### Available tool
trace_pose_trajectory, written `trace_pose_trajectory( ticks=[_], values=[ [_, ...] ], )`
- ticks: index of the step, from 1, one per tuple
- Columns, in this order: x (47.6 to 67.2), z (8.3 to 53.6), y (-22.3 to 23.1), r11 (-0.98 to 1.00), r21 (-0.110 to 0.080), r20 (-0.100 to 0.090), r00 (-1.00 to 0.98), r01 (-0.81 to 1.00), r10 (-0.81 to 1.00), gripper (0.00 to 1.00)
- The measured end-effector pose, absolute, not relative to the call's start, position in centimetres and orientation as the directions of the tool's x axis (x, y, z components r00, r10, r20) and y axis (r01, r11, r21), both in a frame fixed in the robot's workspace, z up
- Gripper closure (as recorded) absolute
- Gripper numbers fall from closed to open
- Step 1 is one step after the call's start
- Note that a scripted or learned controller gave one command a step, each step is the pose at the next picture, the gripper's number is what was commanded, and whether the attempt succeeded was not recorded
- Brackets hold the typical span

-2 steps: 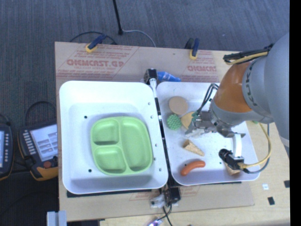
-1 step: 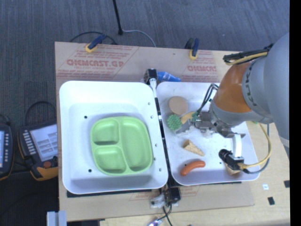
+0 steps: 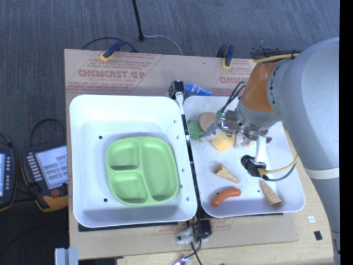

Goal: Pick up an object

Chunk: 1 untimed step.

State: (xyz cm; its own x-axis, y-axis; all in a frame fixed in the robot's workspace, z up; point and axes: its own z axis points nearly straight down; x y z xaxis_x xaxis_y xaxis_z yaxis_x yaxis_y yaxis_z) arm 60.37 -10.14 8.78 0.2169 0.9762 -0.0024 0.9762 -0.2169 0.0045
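The right bin holds several toy foods: a yellow piece, a tan round piece, a green piece, a tan wedge, a red-orange sausage and a cone. My gripper is low over the back of this bin, right above the yellow piece and beside the tan round one. The wrist hides the fingertips.
The left bin holds a green divided tray. A blue object lies behind the bins on the brown board. Clamps sit at the board's far edge. A black and yellow cable hangs from the wrist over the right bin.
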Motion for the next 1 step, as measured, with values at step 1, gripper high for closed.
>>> trace_pose_trajectory(
  ticks=[1],
  values=[
    [60.49, 9.94, -10.26, -0.216, 0.010, -0.005, 0.216, 0.976, 0.976, 1.00]
  ],
)
